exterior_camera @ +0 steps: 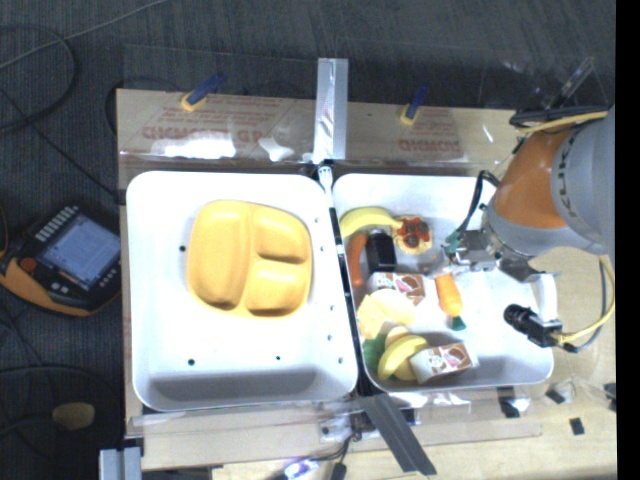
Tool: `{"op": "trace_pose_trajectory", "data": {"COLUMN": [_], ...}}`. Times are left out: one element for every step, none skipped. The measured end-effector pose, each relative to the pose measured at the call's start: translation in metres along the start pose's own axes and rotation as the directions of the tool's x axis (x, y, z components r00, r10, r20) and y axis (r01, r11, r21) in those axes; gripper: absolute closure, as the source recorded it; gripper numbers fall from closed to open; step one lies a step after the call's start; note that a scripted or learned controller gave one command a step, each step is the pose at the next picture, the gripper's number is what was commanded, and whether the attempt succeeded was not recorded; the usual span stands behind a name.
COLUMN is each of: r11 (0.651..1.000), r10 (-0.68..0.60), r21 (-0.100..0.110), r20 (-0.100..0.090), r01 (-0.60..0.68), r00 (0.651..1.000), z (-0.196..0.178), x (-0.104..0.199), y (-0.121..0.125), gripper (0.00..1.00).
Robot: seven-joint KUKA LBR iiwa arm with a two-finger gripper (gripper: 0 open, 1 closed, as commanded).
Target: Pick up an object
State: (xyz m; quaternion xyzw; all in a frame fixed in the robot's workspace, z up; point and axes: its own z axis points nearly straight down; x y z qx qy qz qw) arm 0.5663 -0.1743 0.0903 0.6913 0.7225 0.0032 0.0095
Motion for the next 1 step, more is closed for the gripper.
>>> {"op": "trace_pose_trajectory", "data": {"r11": [0.987], "r10": [-0.162], "r21": [0.022], "r20": [-0.012], "r01": [0.162], "r00": [0.987], "z": [-0.1044], "x": [0.0723], "y": [0.0660], "gripper": [1.00]}}
